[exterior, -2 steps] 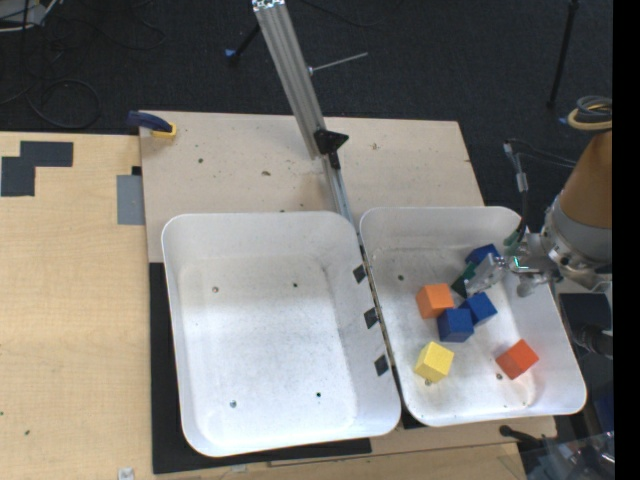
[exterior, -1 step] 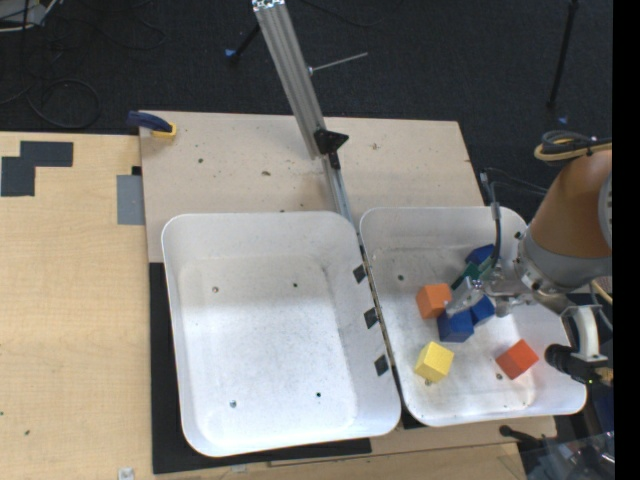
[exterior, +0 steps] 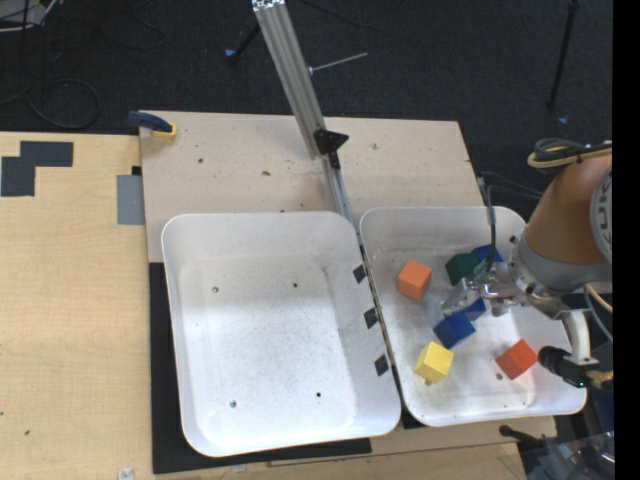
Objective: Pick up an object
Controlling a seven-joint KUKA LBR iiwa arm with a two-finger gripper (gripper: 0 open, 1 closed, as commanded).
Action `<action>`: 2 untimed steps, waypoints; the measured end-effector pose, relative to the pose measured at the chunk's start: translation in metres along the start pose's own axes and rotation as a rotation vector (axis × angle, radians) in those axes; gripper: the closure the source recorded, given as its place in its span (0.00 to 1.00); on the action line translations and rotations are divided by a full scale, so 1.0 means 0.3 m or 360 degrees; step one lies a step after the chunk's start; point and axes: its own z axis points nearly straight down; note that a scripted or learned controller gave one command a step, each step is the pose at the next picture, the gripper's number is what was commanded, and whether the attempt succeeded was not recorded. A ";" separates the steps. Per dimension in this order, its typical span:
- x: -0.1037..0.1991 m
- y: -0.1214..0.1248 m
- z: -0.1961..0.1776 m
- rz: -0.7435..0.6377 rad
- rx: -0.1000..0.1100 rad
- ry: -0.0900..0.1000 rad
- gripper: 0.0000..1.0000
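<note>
The gripper (exterior: 472, 296) is reaching into the right bin (exterior: 400, 230), hovering among the blocks; I cannot tell how its grip stands or whether it has anything. The blue block (exterior: 456, 327) is lying just beneath it, the green one (exterior: 463, 265) just beyond, orange (exterior: 414, 280) to the left. Crowded like this, it is risking a nudge instead of a catch.

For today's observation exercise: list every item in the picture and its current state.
Orange block: resting in right bin.
Yellow block: resting in right bin.
Red block: resting in right bin.
Blue block: beside gripper.
Green block: beside gripper.
Left bin: upright.
</note>
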 end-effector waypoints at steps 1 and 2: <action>0.004 -0.016 -0.008 0.0013 0.0025 0.0011 1.00; -0.028 -0.011 -0.206 0.0010 0.0014 0.0007 1.00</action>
